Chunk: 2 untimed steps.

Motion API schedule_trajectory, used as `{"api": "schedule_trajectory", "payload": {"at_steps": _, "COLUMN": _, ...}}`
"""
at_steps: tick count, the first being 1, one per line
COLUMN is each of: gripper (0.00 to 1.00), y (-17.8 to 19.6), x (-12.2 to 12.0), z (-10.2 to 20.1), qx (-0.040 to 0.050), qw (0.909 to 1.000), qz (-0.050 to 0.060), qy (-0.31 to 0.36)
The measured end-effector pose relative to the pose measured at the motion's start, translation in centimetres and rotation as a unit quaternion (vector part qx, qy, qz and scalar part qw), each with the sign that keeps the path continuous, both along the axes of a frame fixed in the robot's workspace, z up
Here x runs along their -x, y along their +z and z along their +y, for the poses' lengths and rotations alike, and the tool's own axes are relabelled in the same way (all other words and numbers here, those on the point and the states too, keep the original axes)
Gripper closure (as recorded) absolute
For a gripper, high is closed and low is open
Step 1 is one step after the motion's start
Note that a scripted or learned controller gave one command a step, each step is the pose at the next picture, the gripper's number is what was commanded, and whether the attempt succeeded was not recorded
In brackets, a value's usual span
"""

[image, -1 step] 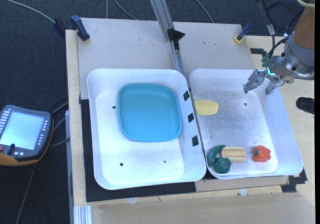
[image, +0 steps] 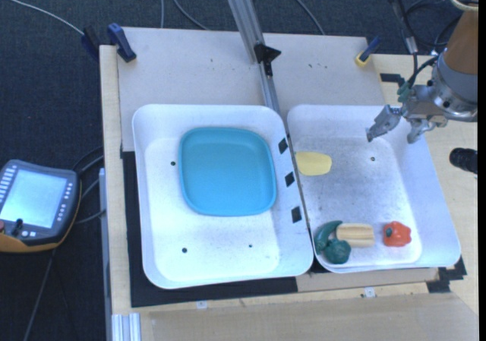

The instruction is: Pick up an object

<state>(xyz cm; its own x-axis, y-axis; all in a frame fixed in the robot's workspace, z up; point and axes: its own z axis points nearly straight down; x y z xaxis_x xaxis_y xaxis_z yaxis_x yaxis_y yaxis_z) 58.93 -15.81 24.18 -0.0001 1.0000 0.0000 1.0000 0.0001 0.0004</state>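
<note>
My gripper (image: pixel 399 128) hangs over the upper right part of the right bin (image: pixel 425 180), its two fingers (image: pixel 379 125) spread apart with nothing between them. In that bin a pale yellow piece (image: pixel 313 162) lies by the left wall. Along the near edge sit a dark green vegetable (image: pixel 331 242), a tan block (image: pixel 355 235) and a red tomato-like object (image: pixel 396 234). All of them are well apart from the gripper.
The left bin (image: pixel 152 180) holds a blue square plate (image: pixel 227 170). A metal pole (image: pixel 241 5) slants across the back of the bench. Clamps mark the bench's rear corners. A teach pendant (image: pixel 34 203) lies on the floor at left.
</note>
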Motion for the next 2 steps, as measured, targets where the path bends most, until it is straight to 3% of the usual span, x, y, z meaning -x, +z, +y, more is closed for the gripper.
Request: {"api": "schedule_trajectory", "payload": {"at_steps": 2, "gripper": 0.0, "y": -12.3, "x": -0.6, "z": 0.3, "qx": -0.0006, "qw": 1.0, "qz": 0.003, "qy": 0.0}}
